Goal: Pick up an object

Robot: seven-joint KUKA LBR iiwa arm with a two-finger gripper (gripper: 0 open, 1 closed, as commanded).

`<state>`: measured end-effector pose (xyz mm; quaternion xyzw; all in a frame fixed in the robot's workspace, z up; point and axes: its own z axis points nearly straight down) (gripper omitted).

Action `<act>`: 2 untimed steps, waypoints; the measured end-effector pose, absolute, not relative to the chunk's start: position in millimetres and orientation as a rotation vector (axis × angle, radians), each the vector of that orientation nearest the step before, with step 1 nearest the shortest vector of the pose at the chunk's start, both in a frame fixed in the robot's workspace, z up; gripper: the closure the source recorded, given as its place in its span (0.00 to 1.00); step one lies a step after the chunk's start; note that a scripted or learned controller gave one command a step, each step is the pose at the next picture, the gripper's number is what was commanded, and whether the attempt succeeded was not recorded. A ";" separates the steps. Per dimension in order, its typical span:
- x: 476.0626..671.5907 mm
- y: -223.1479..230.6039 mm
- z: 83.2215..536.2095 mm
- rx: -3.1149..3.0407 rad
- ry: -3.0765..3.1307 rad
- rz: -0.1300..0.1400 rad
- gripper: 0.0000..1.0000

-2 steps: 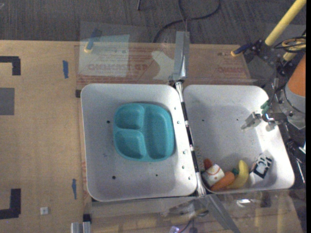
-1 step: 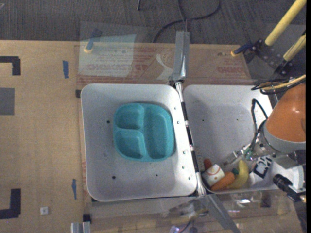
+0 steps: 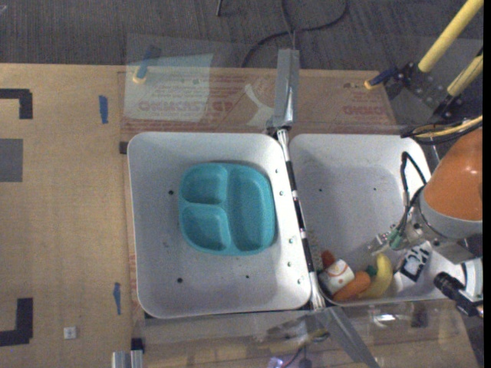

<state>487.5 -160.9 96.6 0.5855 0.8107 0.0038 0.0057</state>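
In the right bin (image 3: 345, 182), a small cluster of toys lies at the near edge: a white and red figure (image 3: 333, 270), an orange carrot (image 3: 354, 286) and a yellow banana (image 3: 381, 276). The arm's orange band (image 3: 459, 181) hangs over the bin's right side. Below it my gripper (image 3: 401, 250) sits low in the near right corner, just right of and above the banana. Nothing is visibly held in it.
The left bin (image 3: 153, 228) holds a teal divided plate (image 3: 228, 208) at its middle. A metal divider (image 3: 285, 98) runs between the bins. Yellow-handled gear (image 3: 449, 33) stands at the far right, with cables beside the arm.
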 end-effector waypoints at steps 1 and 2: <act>484.5 -156.4 89.2 1.432 2.779 0.002 1.00; 504.5 -127.5 174.6 2.070 2.367 -0.003 1.00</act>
